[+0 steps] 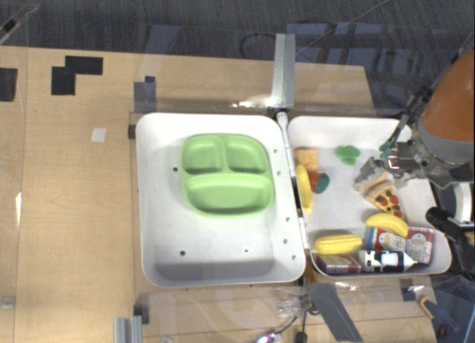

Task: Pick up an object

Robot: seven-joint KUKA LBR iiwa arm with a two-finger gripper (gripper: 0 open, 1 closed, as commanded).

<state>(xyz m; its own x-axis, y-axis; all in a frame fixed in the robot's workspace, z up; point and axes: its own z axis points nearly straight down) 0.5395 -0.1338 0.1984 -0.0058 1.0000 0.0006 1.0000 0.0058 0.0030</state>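
You have two shallow white bins side by side. The left bin [159,260] carries one thing, a green divided tray [226,173] lying flat near its middle, probably as a drop-off place. The right bin [326,128] holds all the loose items, so your pick has to come from there.

The arm [453,115] reaches in from the right, over the right bin's far right part. Its gripper [377,171] hangs low above the pizza slice [385,199], apparently lined up for it. You can see the metal fingers [365,176] spread apart with nothing between them, so nothing is grasped yet.

Along the near edge lie a yellow corn cob [338,244], a banana [387,223], a red-labelled pouch [410,244] and a dark bottle [386,261], packed close together. Against the left wall sit an orange block [306,159], a yellow piece [303,188] and a red-and-green item [320,182]. A small green toy [346,154] lies apart, toward the far side.
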